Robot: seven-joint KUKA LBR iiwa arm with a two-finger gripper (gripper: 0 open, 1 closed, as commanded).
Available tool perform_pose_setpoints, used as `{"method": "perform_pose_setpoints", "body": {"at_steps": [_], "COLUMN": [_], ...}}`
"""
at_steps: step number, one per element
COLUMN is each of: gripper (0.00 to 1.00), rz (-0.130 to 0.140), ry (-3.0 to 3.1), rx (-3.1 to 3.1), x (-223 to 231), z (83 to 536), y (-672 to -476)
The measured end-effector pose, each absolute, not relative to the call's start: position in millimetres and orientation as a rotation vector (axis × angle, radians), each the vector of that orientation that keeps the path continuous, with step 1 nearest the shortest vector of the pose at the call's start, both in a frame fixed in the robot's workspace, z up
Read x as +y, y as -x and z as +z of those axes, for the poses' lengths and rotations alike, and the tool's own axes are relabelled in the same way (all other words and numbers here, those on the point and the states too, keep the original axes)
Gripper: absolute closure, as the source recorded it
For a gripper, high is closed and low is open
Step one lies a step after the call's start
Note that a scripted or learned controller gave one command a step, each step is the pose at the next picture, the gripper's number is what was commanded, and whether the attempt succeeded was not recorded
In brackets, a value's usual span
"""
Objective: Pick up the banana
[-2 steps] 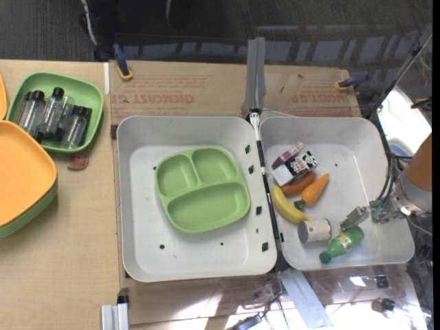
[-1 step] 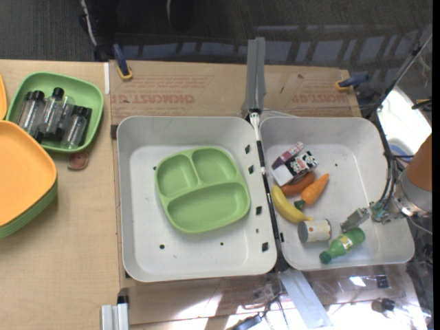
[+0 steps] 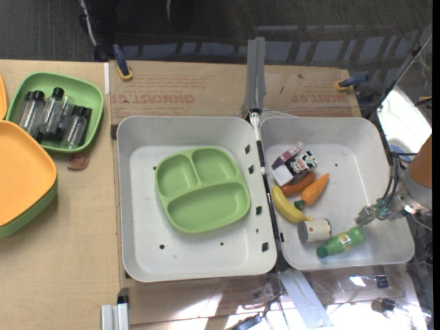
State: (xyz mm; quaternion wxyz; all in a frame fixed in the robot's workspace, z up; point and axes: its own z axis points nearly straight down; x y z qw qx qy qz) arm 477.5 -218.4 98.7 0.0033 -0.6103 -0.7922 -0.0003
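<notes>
**Banana lies in the right bin**

The banana lies in the right bin, beside the carrot. The pincer hangs near the green bottle; whether spread or closed, I cannot tell.

1. At the right edge you see the arm: a rounded grey shell, cut off by the frame.
2. Above the grey part, a band of orange wraps the arm.
3. Thin dark cables run down beside the wrist.
4. The gripper is small, pale grey metal with darker joints, too blurred for you to read screws or markings.
</notes>
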Motion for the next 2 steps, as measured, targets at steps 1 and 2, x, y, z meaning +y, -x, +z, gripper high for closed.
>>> {"method": "perform_pose_setpoints", "body": {"at_steps": [1, 2], "gripper": [1.00, 1.00], "rz": [0.002, 0.002], "ry": [1.965, 2.196], "rx": [-2.452, -2.249], "x": [-220.8, -222.2], "z": [91.5, 137.7], "y": [-561.3, -584.0]}}
